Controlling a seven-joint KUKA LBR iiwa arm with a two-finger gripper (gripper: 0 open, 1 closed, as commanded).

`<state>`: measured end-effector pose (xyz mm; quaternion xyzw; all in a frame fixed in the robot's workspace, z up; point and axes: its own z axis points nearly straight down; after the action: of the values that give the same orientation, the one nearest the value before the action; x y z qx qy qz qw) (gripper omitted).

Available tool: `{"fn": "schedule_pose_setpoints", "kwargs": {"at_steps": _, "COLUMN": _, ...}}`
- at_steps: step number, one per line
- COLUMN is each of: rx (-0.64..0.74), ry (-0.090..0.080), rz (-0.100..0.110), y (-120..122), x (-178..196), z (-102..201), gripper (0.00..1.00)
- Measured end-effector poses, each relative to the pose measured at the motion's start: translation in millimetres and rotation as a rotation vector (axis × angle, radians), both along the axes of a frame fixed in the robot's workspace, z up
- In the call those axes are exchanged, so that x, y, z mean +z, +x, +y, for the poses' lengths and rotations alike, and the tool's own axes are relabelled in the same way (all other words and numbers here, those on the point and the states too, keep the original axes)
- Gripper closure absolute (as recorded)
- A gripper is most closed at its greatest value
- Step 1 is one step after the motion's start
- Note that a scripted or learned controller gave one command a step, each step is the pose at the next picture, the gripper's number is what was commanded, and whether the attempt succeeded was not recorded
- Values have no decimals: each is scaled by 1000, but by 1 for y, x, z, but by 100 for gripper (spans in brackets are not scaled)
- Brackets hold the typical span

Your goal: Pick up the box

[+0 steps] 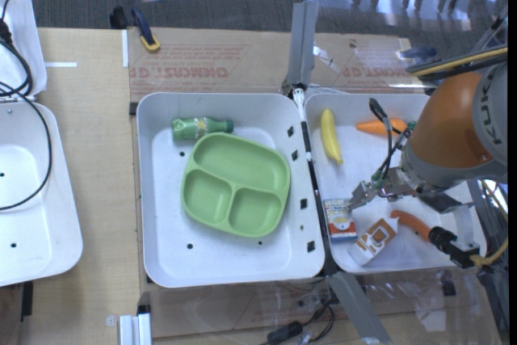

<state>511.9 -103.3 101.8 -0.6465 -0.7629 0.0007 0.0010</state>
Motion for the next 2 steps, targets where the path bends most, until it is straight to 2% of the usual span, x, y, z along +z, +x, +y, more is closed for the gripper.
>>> {"fn": "schedule_pose_setpoints", "kwargs": {"at_steps": 1, "rx": -398, "ry": -2, "rz": 0, "y": 82, "x": -5, "z": 4, "gripper": 0}}
{"fn": "schedule_pose_setpoints", "kwargs": {"at_steps": 2, "rx": -348, "ry": -1, "rz": 1, "y": 30, "x": -11, "z": -4, "gripper": 0}}
